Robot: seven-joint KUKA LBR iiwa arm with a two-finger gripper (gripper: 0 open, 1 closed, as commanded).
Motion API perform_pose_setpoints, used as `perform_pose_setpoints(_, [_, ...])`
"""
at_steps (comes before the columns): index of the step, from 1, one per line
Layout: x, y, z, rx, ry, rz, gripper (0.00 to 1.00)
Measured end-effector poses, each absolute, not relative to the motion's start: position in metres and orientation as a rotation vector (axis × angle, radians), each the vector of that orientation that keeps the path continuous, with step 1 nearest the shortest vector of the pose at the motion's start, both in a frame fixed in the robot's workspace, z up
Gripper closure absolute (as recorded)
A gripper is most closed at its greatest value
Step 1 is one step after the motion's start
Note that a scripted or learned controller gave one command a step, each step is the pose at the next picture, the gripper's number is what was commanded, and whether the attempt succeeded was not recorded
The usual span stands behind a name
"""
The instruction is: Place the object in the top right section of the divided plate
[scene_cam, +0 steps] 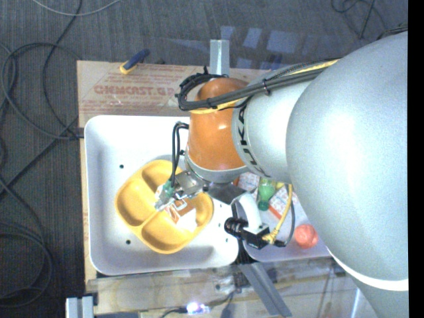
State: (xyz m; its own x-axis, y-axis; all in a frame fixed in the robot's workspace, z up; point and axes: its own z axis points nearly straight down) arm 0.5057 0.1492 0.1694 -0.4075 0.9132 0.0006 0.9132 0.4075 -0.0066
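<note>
Bare floor of the left white bin (109, 148) rings the yellow divided plate (142, 201) on its left and far sides. The right bin (285, 254) is crowded with small items, and the arm (318, 144) overhangs it.

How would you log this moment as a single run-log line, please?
end effector: over yellow divided plate | plate: in left bin | orange item: at plate

A yellow divided plate (142, 204) lies in a white bin (106, 158); the arm's band (211, 134) is orange.
</note>
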Motion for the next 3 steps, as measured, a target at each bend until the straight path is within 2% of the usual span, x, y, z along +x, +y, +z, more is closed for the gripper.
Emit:
perform_pose_setpoints(1, [0.483, 0.167, 0.162, -1.433, -2.791, 0.007, 1.00])
perform_pose_setpoints(2, [0.548, 0.133, 0.234, -1.550, -2.733, 0.008, 1.00])
perform_pose_setpoints(3, [0.491, 0.135, 0.145, -1.480, -2.764, 0.007, 1.00])
